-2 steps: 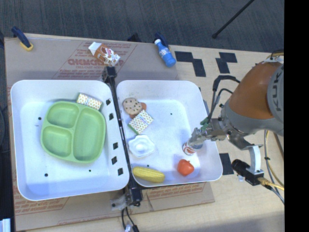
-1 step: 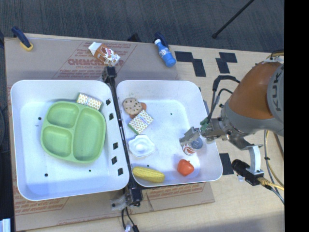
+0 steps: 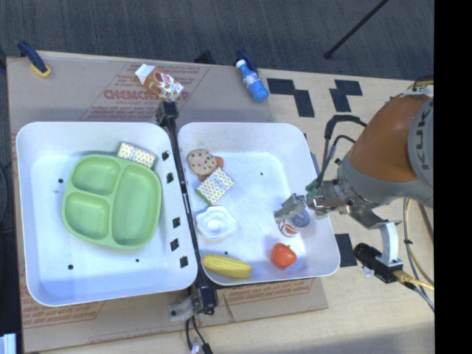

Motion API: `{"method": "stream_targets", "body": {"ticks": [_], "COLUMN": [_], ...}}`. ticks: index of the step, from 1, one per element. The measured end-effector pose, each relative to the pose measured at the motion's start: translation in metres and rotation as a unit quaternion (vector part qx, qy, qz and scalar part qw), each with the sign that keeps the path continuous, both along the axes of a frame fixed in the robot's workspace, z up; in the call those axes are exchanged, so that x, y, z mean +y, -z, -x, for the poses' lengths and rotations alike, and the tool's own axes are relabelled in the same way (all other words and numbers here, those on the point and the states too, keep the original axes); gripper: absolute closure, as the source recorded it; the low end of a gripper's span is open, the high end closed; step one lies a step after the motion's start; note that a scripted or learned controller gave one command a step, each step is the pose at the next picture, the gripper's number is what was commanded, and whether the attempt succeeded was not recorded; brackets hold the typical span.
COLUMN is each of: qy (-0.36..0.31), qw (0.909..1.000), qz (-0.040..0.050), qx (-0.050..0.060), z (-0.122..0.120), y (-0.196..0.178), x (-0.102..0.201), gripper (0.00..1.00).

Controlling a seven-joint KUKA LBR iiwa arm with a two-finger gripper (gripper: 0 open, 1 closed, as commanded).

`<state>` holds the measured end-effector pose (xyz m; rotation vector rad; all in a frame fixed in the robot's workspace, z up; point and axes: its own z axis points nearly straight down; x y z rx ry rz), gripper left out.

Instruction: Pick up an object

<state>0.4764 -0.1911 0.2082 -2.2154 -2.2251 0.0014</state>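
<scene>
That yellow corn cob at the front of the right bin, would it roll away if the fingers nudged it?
Probably. The corn cob looks rounded and long, lying on its side, so a sideways nudge would likely roll it. It lies close to the bin's front wall, which should stop it soon. Its glossy look suggests a plastic toy, likely light and somewhat slippery.

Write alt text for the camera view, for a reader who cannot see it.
A grey and orange robot arm reaches from the right, its gripper low over a small cup in the right white bin, near a red tomato, yellow corn and a cookie. The left white bin holds a green divided plate.
</scene>
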Motion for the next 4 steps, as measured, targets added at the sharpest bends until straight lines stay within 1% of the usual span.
{"method": "stream_targets", "body": {"ticks": [1, 2, 3, 4], "qy": [0.0, 0.0, -0.003, -0.001], "qw": [1.0, 1.0, 1.0, 1.0], "qz": [0.0, -0.0003, -0.0001, -0.0002], "qx": [0.0, 0.0, 0.0, -0.001], "z": [0.0, -0.021, -0.021, -0.001], "y": [0.0, 0.092, 0.082, -0.006], "x": [0.0, 0.01, 0.01, 0.057], "gripper": [0.0, 0.0, 1.0, 1.0]}}
